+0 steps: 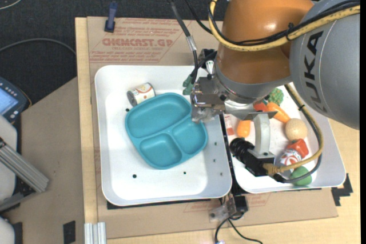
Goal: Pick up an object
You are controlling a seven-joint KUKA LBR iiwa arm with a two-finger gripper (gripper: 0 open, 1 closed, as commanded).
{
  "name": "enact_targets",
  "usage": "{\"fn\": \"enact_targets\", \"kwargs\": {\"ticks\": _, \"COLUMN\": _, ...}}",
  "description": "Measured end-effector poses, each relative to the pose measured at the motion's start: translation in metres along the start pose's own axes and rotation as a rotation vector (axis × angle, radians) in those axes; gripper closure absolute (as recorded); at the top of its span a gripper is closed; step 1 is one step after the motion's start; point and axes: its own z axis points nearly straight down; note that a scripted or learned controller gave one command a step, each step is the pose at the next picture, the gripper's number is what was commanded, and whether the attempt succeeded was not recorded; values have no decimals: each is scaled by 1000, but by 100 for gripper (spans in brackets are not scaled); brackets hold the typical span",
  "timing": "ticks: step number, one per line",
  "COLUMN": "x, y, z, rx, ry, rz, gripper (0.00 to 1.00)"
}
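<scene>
Teal divided plate [164,130] in the left bin [108,140], its far right rim right under the gripper [201,108]

The plate lies flat in the middle of the left bin, its long axis running from far left to near right, with one large compartment on the far side and two smaller ones toward the near right. The gripper, hanging below the orange band [260,14] of the arm [334,54], sits at the plate's far right edge by the divider between the bins; its tip seems to touch the rim, and I cannot tell how far the jaws stand apart. A small can [140,92] lies just beyond the plate's far left rim
</scene>
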Motion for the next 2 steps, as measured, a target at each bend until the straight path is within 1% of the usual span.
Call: {"fn": "enact_targets", "kwargs": {"ticks": 2, "x": -2, "y": 1, "z": -21, "rx": -4, "ry": 0, "rz": 5, "gripper": 100}}
